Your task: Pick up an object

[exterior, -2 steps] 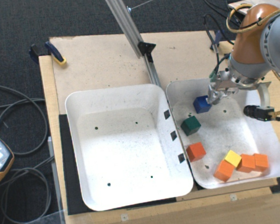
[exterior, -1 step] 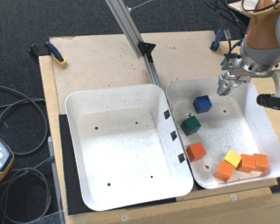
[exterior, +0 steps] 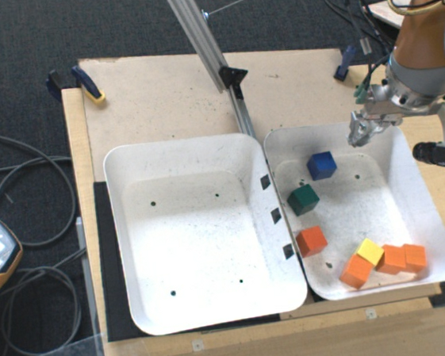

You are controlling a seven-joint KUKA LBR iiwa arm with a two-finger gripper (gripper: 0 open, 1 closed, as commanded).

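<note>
- Bench (exterior: 158,101): pale wooden top, seen from above at a slant, bearing two shallow white bins side by side.
- Left bin (exterior: 126,176): white, speckled with dark flecks, a few small dark dots on its floor.
- Right bin (exterior: 425,206): white, holds all the blocks listed below.
- Blue block (exterior: 322,165): upper middle of the right bin, nearest the gripper but apart from it.
- Green block (exterior: 303,199): just below and to the left of the blue block, close to the bin's left wall.
- Orange-red block (exterior: 312,240): lower left part of the right bin, near the wall shared with the left bin.
- Yellow block (exterior: 369,252): lower part of the right bin, touching an orange block (exterior: 355,270) below and left of it.
- Two further orange blocks (exterior: 403,259): side by side at the lower right of the right bin, just beside the yellow block.
- Gripper (exterior: 359,135): at the upper edge of the right bin, above its back wall, pointing down; nothing visible between its fingers; how far they stand apart cannot be made out.
- Arm (exterior: 422,39): grey with an orange band, entering from the right.
- Metal rail (exterior: 202,36): slanted, running down to the gap between the bins.
- Blue clamps (exterior: 88,83): at the bench's far corners.
- Cables (exterior: 14,173): on dark carpet to the left.
</note>
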